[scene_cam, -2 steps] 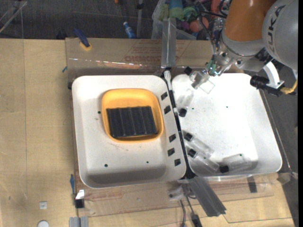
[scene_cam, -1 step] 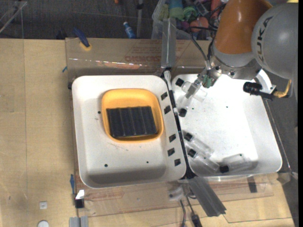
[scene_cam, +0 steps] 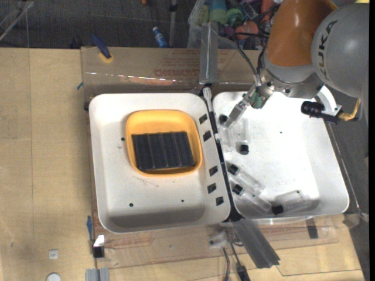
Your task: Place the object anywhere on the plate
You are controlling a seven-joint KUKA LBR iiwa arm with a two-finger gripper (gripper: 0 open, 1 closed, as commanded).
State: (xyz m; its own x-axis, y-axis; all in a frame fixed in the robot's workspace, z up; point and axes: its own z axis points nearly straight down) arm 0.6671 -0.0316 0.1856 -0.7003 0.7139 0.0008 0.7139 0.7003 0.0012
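1. Plate: rounded-square yellow-orange plastic plate (scene_cam: 133, 123), lying flat in the shallow white left bin (scene_cam: 152, 211), towards its rear half.
2. Object: dark grey ribbed rectangular slab (scene_cam: 163, 151), lying flat inside the plate's rim, close to its front edge, with a band of bare yellow visible behind it. Wholly within the plate's outline, as far as can be seen.
3. Claw: two-finger gripper (scene_cam: 237, 111) at the end of the grey arm with the orange band (scene_cam: 299, 28), hanging over the rear left corner of the shallow white right bin (scene_cam: 293, 157), just beside the divider between the bins. Well apart from the slab and from the plate. Released or clenched: cannot tell at this angle. Nothing visibly grasped.
4. Progress, judged from the layout: placement apparently done, with the slab resting on the plate and free of the claw.
5. Remaining, as a judgement only: little or nothing beyond clearing the arm from the bins. Possible caveat: slab near the front rim, so full support by the plate floor not certain from this slanted view.
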